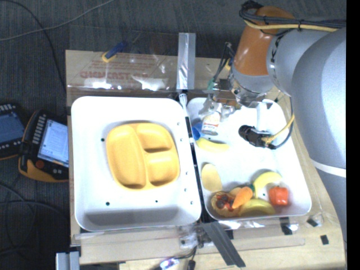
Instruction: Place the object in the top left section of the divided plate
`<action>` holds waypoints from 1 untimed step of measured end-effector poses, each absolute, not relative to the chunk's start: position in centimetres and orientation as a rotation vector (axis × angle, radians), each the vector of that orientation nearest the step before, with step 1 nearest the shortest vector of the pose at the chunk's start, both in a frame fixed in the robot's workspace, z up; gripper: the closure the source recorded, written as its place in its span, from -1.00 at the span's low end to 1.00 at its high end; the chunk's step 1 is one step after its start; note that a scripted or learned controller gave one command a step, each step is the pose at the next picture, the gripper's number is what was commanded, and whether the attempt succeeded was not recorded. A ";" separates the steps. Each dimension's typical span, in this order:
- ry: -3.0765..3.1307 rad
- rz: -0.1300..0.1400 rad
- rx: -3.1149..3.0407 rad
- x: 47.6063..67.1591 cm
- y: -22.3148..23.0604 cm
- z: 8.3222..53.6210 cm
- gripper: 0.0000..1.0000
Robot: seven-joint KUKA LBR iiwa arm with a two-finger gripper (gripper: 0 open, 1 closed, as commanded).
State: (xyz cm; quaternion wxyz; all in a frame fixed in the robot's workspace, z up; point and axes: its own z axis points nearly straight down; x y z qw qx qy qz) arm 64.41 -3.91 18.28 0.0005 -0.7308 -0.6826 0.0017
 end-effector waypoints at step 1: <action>-2.149 0.004 -2.290 62.1 4.2 18.3 1.00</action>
